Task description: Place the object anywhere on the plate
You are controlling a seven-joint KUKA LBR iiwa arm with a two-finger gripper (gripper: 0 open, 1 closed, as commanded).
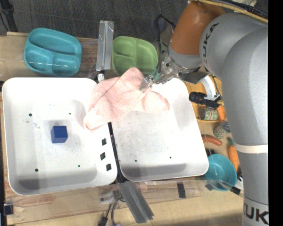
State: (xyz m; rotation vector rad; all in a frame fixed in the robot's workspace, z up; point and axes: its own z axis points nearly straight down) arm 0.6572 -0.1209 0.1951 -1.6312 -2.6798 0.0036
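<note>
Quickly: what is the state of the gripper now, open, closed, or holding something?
Gripper: closed on the pink cloth, pinching its upper edge; the cloth drapes over the divide between the two white bins.

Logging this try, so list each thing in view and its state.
end effector: at the pink cloth's upper edge, which looks pinched and lifted
pink cloth: crumpled, draped across both bins' adjoining rims
blue cube: resting in left bin
teal plate: on bench, behind left bin
green plate: on bench, behind the cloth
</note>
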